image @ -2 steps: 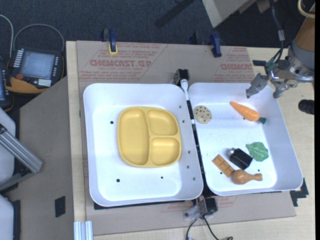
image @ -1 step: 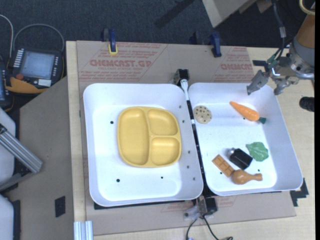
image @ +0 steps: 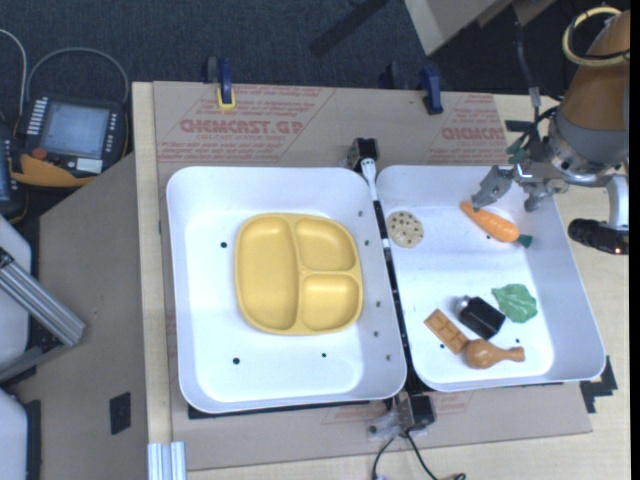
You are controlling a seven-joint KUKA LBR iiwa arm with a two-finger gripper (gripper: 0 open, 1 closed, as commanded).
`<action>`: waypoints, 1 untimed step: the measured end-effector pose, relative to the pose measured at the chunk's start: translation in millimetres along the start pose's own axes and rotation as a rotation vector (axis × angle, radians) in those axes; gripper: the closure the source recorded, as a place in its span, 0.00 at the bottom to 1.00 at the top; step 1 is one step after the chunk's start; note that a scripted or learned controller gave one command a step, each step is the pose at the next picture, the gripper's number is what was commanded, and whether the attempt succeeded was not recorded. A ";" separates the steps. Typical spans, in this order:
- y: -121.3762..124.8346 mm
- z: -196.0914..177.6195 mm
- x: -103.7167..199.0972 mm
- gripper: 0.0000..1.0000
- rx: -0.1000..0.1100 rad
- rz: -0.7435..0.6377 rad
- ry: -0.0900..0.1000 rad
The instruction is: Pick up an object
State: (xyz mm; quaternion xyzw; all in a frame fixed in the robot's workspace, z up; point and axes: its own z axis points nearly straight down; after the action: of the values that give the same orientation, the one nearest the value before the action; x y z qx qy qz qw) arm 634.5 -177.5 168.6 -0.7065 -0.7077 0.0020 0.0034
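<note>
Jaws [image: 515, 190] spread above the half-shadowed carrot [image: 491, 222].

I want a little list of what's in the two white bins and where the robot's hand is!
left bin: yellow divided plate
right bin: cookie, carrot, green leaf toy, black block, brown bar, chicken drumstick
hand: over the right bin's far edge, just above the carrot
holding anything: no, nothing between its fingers

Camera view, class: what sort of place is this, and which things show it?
Probably a robotics lab bench: a robot arm over two white bins, a control pendant, and toy food such as the carrot.
</note>
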 end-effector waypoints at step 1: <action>-3.4 42.8 -0.3 0.00 -0.002 0.002 -0.001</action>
State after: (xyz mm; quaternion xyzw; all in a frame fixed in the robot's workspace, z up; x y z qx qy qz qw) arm 630.7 -177.7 125.9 -0.7071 -0.7071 0.0014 0.0023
